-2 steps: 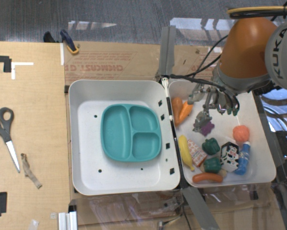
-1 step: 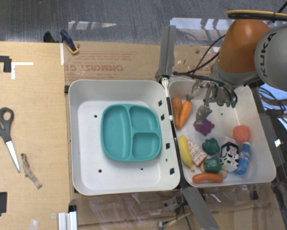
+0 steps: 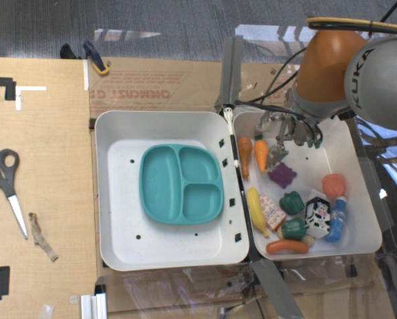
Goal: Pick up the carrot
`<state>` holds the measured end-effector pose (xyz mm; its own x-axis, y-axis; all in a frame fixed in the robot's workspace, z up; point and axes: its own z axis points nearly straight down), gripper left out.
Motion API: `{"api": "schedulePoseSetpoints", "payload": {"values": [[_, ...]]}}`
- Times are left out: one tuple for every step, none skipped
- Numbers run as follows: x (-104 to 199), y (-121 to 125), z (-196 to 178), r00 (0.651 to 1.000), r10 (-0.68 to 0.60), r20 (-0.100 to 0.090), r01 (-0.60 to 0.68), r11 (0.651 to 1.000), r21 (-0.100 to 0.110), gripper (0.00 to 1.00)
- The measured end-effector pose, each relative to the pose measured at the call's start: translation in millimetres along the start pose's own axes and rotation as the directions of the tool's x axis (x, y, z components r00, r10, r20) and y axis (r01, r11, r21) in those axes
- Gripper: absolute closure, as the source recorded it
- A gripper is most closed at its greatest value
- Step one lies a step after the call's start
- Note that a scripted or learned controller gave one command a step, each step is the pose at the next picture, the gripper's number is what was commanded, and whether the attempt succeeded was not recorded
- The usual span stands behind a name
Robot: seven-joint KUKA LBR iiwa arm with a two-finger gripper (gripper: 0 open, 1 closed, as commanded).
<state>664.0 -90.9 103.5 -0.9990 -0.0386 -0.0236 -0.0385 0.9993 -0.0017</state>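
The carrot (image 3: 261,156) is a short orange piece lying at the upper left of the right bin (image 3: 358,178), close to the divider between the bins. My gripper (image 3: 277,154) hangs over that bin's back part, just to the right of the carrot and above a purple toy (image 3: 282,175). It is beside the carrot, and nothing shows in its grasp. The orange-banded wrist (image 3: 328,62) hides the bin's far edge.
A brownish-orange sausage-like piece (image 3: 243,154) lies left of the carrot. A yellow banana (image 3: 253,208), green peppers (image 3: 292,203), a cow-patterned carton (image 3: 318,216), a blue bottle (image 3: 336,219) and a red sausage (image 3: 286,246) crowd the bin's front. A teal divided plate (image 3: 182,183) lies in the left bin (image 3: 112,198).
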Motion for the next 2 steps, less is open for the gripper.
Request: {"api": "schedulePoseSetpoints", "payload": {"values": [[35.5,-0.6,-0.9,0.991,0.132,0.004,-0.132,0.991,0.0,0.0],[43.6,-1.4,-1.0,0.983,0.182,0.005,-0.182,0.983,0.0,0.0]]}}
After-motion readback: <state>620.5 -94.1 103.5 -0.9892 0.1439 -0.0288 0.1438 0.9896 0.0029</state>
